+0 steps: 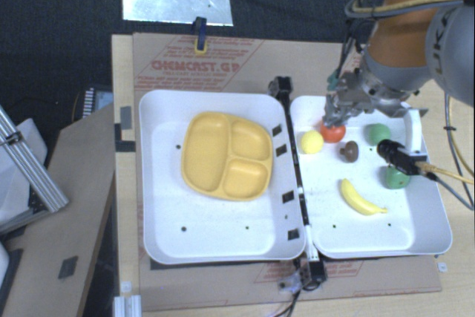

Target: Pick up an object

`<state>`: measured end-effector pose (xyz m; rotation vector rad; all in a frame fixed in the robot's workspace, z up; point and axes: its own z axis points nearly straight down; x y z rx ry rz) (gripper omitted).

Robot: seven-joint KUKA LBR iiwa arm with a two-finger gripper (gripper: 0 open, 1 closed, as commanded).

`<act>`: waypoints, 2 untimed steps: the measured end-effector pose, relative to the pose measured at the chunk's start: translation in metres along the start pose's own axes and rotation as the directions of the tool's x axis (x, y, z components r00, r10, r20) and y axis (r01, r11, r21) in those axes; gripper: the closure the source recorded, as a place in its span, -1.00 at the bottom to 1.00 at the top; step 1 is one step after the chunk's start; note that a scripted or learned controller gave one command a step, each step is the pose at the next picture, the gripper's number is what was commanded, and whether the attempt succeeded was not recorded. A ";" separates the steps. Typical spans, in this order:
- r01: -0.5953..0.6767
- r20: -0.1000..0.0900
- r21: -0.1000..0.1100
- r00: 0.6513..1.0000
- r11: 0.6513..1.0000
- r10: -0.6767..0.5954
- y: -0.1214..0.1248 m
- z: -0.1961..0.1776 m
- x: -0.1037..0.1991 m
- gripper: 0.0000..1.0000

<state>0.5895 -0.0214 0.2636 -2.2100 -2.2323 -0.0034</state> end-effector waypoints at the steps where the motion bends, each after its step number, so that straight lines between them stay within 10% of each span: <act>1: 0.000 -0.001 0.001 1.000 1.000 0.000 0.004 0.011 0.056 1.00; 2: 0.000 0.000 -0.001 1.000 1.000 0.000 0.011 0.013 0.107 1.00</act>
